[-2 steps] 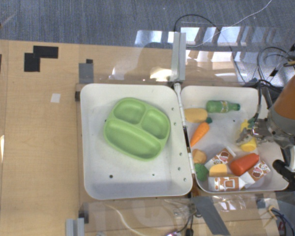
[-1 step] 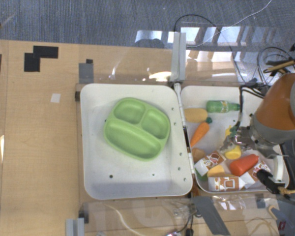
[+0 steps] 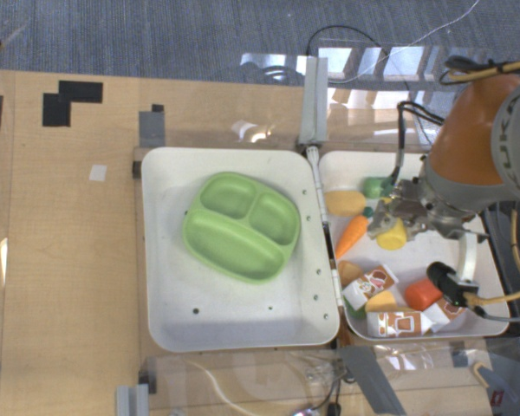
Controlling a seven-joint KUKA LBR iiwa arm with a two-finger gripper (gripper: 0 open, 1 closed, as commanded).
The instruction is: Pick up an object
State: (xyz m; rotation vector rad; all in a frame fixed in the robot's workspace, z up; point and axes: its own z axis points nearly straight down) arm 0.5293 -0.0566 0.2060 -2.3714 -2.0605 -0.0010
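Arm (image 3: 472, 146) over right bin (image 3: 494, 323), toy carrot (image 3: 351, 235)

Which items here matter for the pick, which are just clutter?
In play:
gripper, low in the right bin
yellow piece beside it
carrot
green piece
red piece
small cartons

Lying about:
green divided plate
left bin
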